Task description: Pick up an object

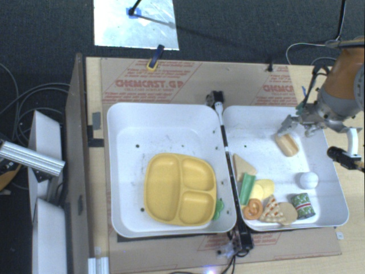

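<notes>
Tool (297,123) maybe touching bread roll (287,145); bin floor (259,136) alongside bare.

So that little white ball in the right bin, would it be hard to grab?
Probably tricky. The white ball looks round and smooth, so a nudge could send it rolling across the bin's flat floor. It sits alone with bare floor around it, so nothing would stop it. It looks small and likely light. The gripper is farther back, near the tan piece.

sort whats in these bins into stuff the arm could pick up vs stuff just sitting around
For the job: tool, bread roll, white ball, green can, cheese wedge, green stick.

Just there: yellow divided plate, cables, foil sheet.
</notes>
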### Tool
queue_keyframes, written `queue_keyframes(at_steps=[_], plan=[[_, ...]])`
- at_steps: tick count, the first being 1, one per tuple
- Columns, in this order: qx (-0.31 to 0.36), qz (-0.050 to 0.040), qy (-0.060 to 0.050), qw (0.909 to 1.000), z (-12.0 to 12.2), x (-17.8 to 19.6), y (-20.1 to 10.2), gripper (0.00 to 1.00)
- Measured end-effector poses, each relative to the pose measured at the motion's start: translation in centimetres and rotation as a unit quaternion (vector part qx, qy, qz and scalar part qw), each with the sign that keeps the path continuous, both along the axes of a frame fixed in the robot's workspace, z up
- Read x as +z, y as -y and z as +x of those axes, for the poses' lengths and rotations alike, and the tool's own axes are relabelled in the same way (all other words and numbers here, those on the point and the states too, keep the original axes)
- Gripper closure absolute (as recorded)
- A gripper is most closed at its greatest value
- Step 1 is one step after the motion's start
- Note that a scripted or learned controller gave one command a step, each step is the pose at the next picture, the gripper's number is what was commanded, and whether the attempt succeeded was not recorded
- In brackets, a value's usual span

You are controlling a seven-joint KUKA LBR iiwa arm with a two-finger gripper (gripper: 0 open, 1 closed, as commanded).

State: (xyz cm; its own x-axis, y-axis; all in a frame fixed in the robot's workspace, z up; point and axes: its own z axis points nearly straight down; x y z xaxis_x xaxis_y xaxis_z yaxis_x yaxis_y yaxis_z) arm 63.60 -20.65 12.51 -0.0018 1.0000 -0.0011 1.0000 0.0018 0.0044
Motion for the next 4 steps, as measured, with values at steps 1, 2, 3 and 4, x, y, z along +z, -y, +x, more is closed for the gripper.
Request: queue_keyframes(at_steps=[1, 2, 3, 4], plan=[[0.002, 0.0002, -0.001, 1.0, 0.4, -0.1, -1.2, 0.0], [0.0, -0.0002, -0.001, 1.0, -0.2, -1.5, -0.7, 0.0], [-0.001, -0.0001, -0.002, 1.0, -1.3, -4.0, 0.1, 0.0], [0.0, -0.0006, 0.001, 1.0, -1.1, -2.7, 0.0, 1.0]])
